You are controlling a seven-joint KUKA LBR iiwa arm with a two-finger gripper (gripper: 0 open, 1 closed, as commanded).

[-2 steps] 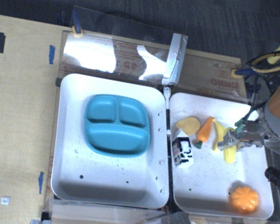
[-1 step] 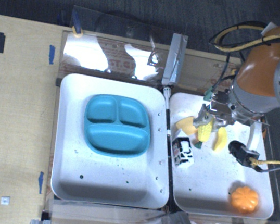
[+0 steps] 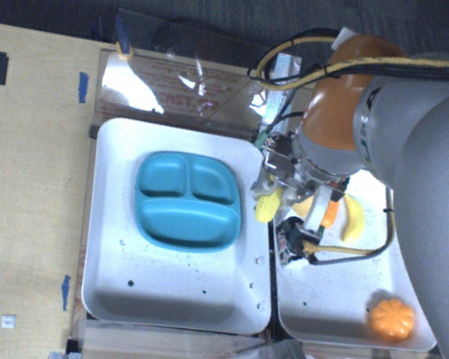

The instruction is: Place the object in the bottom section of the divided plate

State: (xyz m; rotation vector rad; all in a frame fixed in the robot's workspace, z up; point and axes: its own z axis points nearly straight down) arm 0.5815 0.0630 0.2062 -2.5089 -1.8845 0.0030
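A blue divided plate (image 3: pixel 190 201) lies in the left bin (image 3: pixel 108 274), with two small sections at the back and one wide section (image 3: pixel 188 221) at the front. My gripper (image 3: pixel 272 192) hangs over the wall between the two bins, just right of the plate. It is shut on a small yellow corn cob (image 3: pixel 267 206), which sticks out below the fingers and sits off the bin floor.
The right bin (image 3: pixel 331 305) holds a banana (image 3: pixel 355 220), a small orange piece (image 3: pixel 331 213) beside it, and an orange pumpkin-like fruit (image 3: pixel 391 318) at the front right. The arm's grey body covers the back of that bin. Cables hang near the wrist.
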